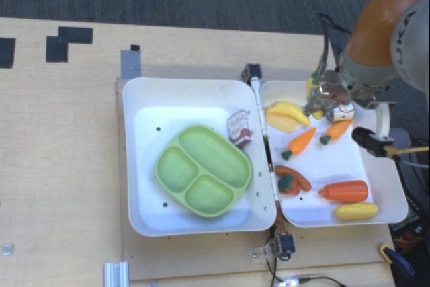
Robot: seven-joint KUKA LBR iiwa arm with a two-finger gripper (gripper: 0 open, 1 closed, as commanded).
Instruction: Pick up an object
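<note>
The right bin (386, 171) holds toy food: a yellow banana (286, 115) at its back left, two small carrots (302, 142) (336, 130), a red-and-green piece (291, 181), a large orange-red carrot (345, 191) and a yellow piece (356, 212) near the front. My gripper (327, 106) hangs over the back of this bin, just right of the banana and above the right carrot. Nothing shows between its fingers. A small yellow thing (313, 86) sits behind it, partly hidden.
The left bin (138, 144) holds a green divided plate (203, 171) and a small red-and-white packet (239, 126) against its right wall. A black clamp (252, 72) stands at the back between the bins. Cables (282, 249) lie at the front.
</note>
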